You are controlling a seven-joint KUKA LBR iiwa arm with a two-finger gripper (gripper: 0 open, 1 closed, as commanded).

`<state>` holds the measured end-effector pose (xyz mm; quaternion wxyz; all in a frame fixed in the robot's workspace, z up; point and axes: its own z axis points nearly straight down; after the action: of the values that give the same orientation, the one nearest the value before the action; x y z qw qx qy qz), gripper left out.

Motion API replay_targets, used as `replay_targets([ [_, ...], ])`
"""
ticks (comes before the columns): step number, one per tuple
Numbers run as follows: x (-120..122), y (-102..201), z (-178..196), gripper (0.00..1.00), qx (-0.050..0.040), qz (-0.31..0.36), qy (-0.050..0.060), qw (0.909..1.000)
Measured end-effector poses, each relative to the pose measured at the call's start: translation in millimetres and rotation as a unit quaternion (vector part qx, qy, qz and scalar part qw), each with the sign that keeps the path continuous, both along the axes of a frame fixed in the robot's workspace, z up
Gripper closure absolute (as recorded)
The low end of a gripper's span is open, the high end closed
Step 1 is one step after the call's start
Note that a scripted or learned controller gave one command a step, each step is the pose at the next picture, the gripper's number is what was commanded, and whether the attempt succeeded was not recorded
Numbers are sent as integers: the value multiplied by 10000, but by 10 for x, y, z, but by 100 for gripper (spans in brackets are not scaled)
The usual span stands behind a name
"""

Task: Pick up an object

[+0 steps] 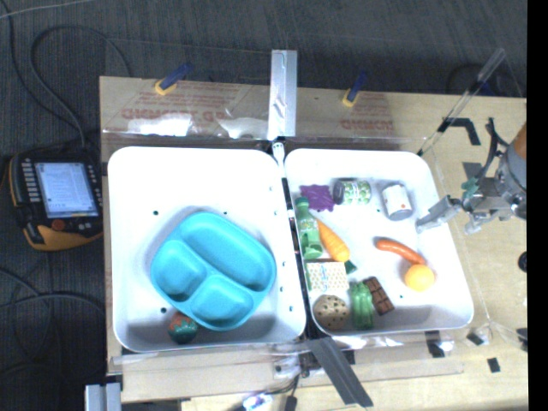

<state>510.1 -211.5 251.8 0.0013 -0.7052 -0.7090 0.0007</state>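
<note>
At right bin's (445, 255) rim: gripper (437, 214), jaw state indiscernible; nearest item, orange chili (398, 248), lies just left-below, long axis slanting.

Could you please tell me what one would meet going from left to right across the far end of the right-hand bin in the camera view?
Purple toy grape bunch → small green-labelled can lying on its side → white cylindrical cup → the bin's right white wall → the arm's grey gripper at the rim.
</note>
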Motion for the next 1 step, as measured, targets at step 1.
replay_targets([
  [1,-168,-109,-304,0,-5,-412,-6,9992],
])
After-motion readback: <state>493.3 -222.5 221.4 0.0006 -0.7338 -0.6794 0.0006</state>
